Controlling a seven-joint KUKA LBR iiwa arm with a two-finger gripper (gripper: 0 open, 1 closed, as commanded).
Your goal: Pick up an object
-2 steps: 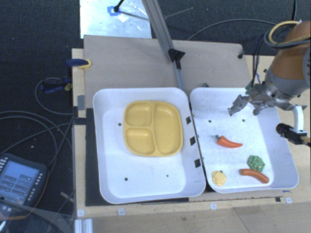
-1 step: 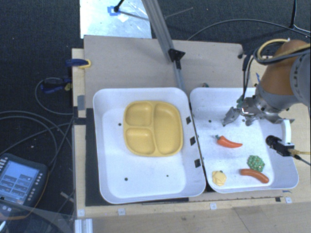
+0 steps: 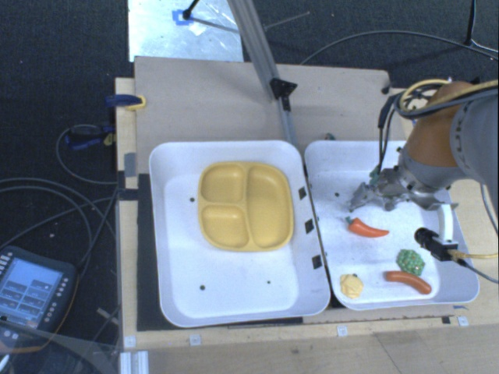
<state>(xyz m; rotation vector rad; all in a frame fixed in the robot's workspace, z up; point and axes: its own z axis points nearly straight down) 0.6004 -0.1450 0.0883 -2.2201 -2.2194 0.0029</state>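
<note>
You've got the grey arm with an orange band above the wrist, black and yellow cables looped over it, metallic grey gripper.

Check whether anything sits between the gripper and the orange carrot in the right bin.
Nothing visible does. The gripper hovers just up-left of the orange carrot, with bare right bin floor between them.

I see white bins, a yellow tray, an orange carrot, and a green toy.
</note>
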